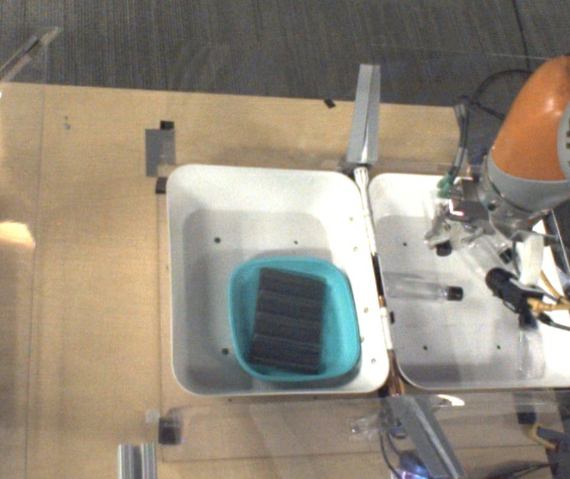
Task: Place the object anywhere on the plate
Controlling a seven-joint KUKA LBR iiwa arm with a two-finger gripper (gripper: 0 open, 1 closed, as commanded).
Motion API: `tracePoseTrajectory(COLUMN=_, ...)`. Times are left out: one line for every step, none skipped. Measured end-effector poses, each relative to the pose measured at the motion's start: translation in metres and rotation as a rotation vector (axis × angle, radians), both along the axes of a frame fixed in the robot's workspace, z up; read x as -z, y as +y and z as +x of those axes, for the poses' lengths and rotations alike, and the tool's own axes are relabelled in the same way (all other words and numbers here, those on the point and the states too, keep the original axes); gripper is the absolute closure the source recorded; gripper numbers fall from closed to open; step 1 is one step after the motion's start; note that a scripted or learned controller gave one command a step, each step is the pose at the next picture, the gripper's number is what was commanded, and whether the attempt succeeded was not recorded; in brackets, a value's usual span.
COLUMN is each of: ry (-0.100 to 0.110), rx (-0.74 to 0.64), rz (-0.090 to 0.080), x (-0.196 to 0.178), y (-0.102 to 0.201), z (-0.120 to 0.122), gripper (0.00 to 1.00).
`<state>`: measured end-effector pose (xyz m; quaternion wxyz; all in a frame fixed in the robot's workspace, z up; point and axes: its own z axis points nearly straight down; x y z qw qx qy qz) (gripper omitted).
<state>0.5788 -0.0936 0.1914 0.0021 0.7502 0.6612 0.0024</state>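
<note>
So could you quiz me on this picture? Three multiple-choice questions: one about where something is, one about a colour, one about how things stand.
1. Which bin holds the plate?
A. Left bin
B. Right bin
C. Neither

2. What colour is the plate?
A. Red
B. Teal
C. Yellow

3. Where does the dark ridged block lie?
A. On the bench
B. In the right bin
C. On the plate

Answers:
A, the plate sits in the left bin.
B, its rim is teal.
C, the dark ridged block lies flat inside the plate, while the gripper is over the right bin.
</note>
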Motion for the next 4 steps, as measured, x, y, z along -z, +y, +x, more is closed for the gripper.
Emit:
tracePoseTrajectory(ry=0.001, rx=-0.185, rz=0.0, x=-0.022, y=0.101, z=-0.055, gripper=1.0)
tracePoseTrajectory(ry=0.001, rx=-0.383, rz=-0.001, x=-0.007, y=0.156, z=-0.04, gripper=1.0)
tracePoseTrajectory(ry=0.001, rx=-0.382, rz=-0.001, x=-0.007, y=0.155, z=-0.04, gripper=0.0)
tracePoseTrajectory(ry=-0.003, rx=-0.396, rz=-0.003, x=-0.09, y=0.069, z=-0.09, gripper=0.0)
